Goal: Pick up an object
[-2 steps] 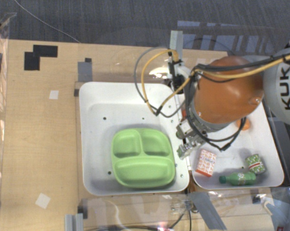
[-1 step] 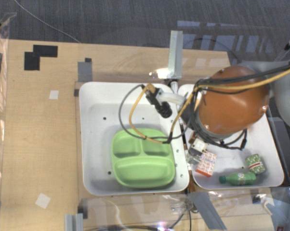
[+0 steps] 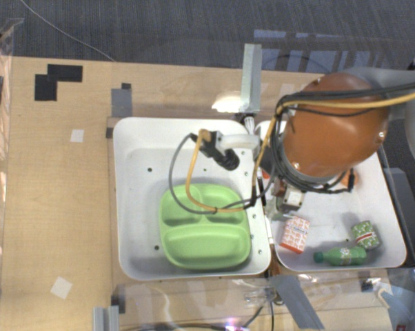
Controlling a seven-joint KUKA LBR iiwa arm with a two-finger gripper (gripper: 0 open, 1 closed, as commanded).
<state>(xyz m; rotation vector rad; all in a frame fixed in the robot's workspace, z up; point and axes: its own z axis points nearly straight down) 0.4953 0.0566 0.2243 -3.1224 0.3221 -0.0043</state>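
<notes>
Where the grey arm (image 3: 400, 95) comes in from the right of the frame, its orange band (image 3: 335, 126) covers most of the pincer (image 3: 288, 200). Only a pale stub shows under the band, and it cannot be told whether the pincer is spread or pressed together. Nothing is seen pinched in it.

- Pincer: over the left part of the right bin (image 3: 393, 243), just beside the wall between the bins.
- Red-and-white carton (image 3: 295, 234): on the right bin's floor, just below the pincer in the frame and apart from it.
- Green bottle (image 3: 340, 256): lying on its side at the right bin's lower edge, right of the carton.
- Green-and-white can (image 3: 365, 234): tilted, just above the bottle's right end.
- Left bin (image 3: 135, 185): holds a green divided plate (image 3: 206, 227) in its lower right part.
- Yellow and black cables (image 3: 190, 174): loop over the plate from a black-and-white fitting (image 3: 225, 152) near the left bin's upper right corner.
- Worktop (image 3: 56, 205): pale wood, with black blocks (image 3: 58, 80) at upper left and small white squares (image 3: 77, 136) at left.
- Metal upright (image 3: 251, 74): stands above the bins.
- Floor (image 3: 159, 12): dark ribbed carpet along the top of the frame.
</notes>
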